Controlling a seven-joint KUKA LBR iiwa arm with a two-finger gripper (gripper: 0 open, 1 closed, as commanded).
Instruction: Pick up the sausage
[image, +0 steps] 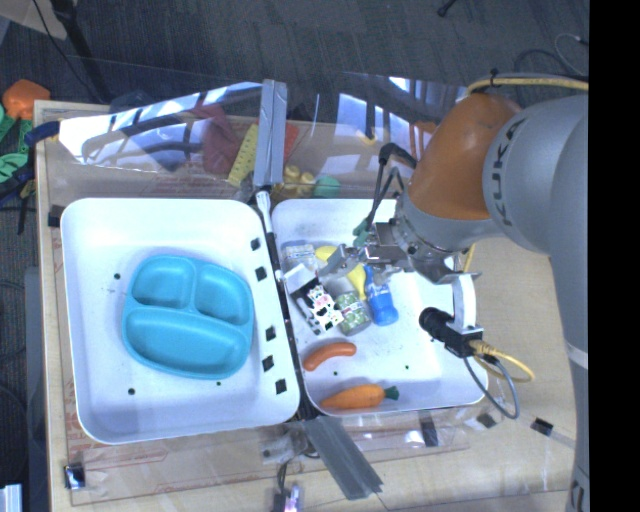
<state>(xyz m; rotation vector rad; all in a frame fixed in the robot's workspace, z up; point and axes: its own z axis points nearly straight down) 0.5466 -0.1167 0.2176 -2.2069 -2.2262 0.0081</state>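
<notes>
Arm: the grey KUKA arm with its orange band (455, 165) loomed nearest the lens, reaching in over the right white bin (455, 375).
Gripper: the gripper (362, 262) sat among the clutter; its opening I cannot tell.
Tray: a blue sectioned plastic tray (188, 315) filled the left bin.
Carrot: an orange toy carrot (354, 397) lay by the near wall.
Sausage: the reddish-orange toy sausage (329, 353) lay loose on the bin floor, apart from the gripper, likely reachable from above.

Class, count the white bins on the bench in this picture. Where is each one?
2. The left bin holds a blue divided plate. The right bin holds the sausage, a carrot and a cluster of small items under the arm; none seems hidden.
</notes>
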